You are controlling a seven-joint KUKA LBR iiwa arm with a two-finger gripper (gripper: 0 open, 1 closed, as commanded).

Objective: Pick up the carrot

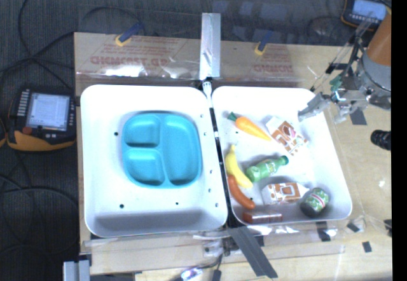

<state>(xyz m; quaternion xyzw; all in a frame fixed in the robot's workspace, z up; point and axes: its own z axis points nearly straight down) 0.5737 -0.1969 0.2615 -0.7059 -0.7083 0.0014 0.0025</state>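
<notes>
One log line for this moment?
gripper: over right bin far-right rim | carrot: in bin, apart from gripper, not held | step: grasp not yet done

A blue tray (160, 148) lay in the left bin (95, 210). The right bin (340, 175) held a banana (235, 168), green bottle (266, 168), two cartons (287, 135), a can (315, 201) and sausages (240, 195).

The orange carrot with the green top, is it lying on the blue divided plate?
No, the orange carrot lies in the right white bin, while the blue divided plate sits in the left one.
</notes>
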